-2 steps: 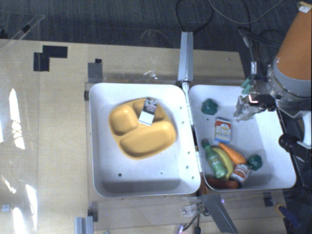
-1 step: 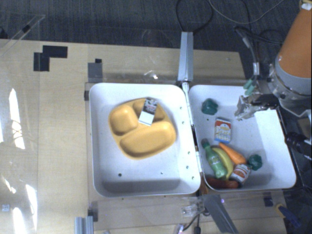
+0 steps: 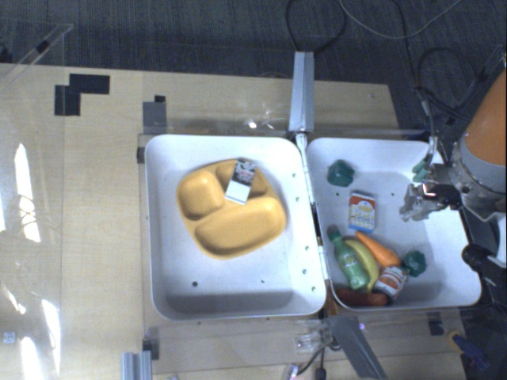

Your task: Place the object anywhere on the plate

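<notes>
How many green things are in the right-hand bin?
3: a teal lump near the bin's top left, a green bottle in the pile at the bottom, and a teal piece to the pile's right. Others may be hidden underneath.

We observed a light wooden bench top (image 3: 71, 236) that spanned the lower part of the camera view. Beyond its far edge lay a dark grey carpeted floor (image 3: 158, 14), across which thin black cables (image 3: 317, 22) looped. Two black L-shaped markings (image 3: 79, 92) sat on the bench near its far left corner. A clear acrylic panel (image 3: 24, 212) covered the left portion of the bench and carried bright reflections. A vertical aluminium profile (image 3: 302, 93) stood at the far side, in line with the gap between the two bins.
</notes>
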{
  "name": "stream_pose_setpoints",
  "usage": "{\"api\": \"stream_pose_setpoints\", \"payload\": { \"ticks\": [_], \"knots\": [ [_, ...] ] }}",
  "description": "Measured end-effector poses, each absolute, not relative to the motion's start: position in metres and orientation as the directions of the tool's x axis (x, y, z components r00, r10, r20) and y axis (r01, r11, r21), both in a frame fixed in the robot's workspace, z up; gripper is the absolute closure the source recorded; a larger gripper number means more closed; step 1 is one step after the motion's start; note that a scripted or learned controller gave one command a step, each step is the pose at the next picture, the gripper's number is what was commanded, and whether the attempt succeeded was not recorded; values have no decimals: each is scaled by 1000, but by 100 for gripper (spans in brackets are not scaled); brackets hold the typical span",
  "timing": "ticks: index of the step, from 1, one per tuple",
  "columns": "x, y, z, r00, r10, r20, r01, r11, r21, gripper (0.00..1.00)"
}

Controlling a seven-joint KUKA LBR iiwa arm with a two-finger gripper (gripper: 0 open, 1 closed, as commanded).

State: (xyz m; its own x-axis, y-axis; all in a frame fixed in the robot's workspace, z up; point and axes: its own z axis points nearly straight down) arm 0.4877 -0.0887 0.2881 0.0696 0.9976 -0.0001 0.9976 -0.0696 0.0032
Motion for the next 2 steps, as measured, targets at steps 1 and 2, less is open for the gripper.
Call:
{"api": "stream_pose_setpoints", "payload": {
  "ticks": [1,2],
  "knots": [
    [488,-45,233,-20,1000,0,1000,20,3,100],
    [488,-68,210,-11,1000,0,1000,11,3,100]
  ]
}}
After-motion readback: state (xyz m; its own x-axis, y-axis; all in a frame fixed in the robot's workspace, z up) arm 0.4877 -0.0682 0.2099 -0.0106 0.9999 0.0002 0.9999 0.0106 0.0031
